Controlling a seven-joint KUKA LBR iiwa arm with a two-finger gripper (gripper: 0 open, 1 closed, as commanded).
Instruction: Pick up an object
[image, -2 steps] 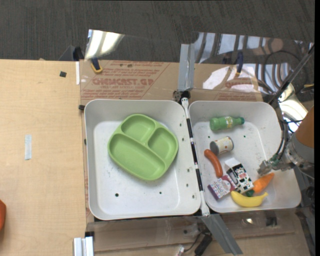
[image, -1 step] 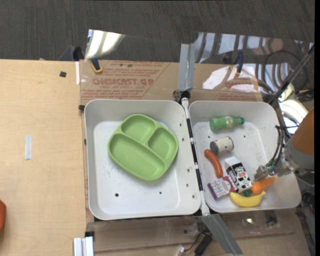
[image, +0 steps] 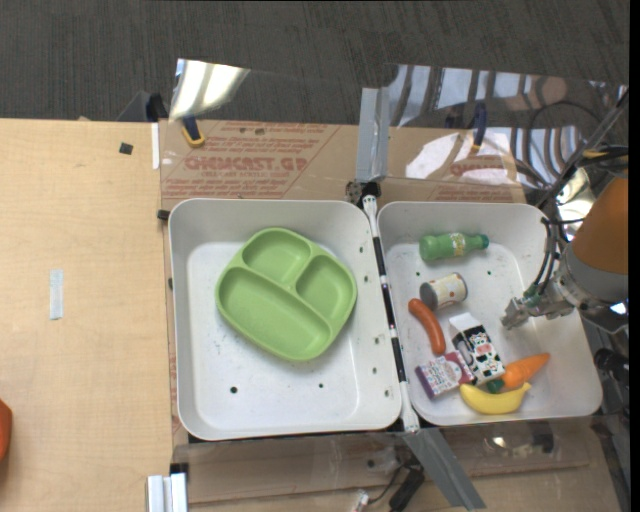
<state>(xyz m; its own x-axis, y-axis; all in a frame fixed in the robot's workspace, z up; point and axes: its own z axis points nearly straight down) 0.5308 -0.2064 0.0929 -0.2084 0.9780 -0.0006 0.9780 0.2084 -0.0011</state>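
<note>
The right bin (image: 500, 218) holds several toy items: a green bottle (image: 453, 245) at the back, a small tin can (image: 444, 291), a red sausage (image: 428, 325), a black-and-white carton (image: 479, 350), a purple box (image: 441, 375), a carrot (image: 525, 369) and a yellow banana (image: 493, 399). My gripper (image: 524, 309) hangs at the right side of this bin, to the right of the can and above the carrot. Nothing shows between its fingers.
The left bin (image: 190, 330) holds a green divided plate (image: 287, 292). A metal divider runs between the two bins. Cardboard lies behind the bins, and cables hang at the back right beside the arm (image: 603, 240).
</note>
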